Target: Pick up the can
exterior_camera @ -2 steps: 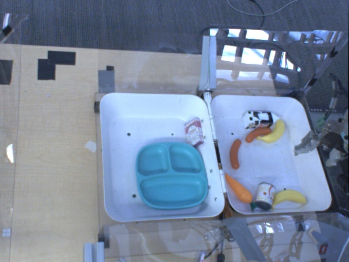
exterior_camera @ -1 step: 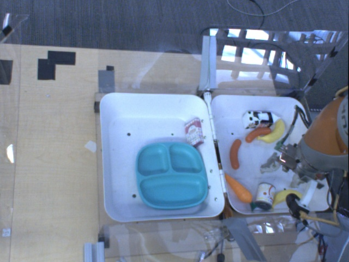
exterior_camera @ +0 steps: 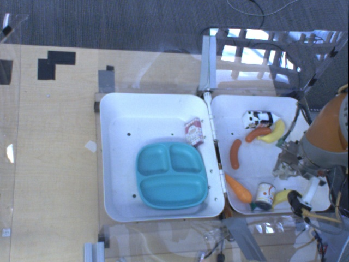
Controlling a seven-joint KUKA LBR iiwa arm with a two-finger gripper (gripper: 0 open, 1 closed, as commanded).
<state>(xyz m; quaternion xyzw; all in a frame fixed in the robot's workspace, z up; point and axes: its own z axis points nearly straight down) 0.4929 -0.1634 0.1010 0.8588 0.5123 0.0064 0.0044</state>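
The can (exterior_camera: 264,195) is small and white with a red label and a dark end. It rests against the front wall of the right bin (exterior_camera: 248,107), between a carrot (exterior_camera: 238,188) and a small yellow piece (exterior_camera: 280,196). My gripper (exterior_camera: 286,166) hangs over the right part of that bin, up and to the right of the can and apart from it. Nothing shows in its grasp. The grey arm with its orange band (exterior_camera: 330,130) comes in from the right.
The right bin also holds a black-and-white cow toy (exterior_camera: 257,118), a banana (exterior_camera: 274,132) and two red sausages (exterior_camera: 257,135) (exterior_camera: 235,153). In the left bin (exterior_camera: 117,146) lie a teal divided plate (exterior_camera: 172,175) and a red packet (exterior_camera: 194,131) by the dividing wall.
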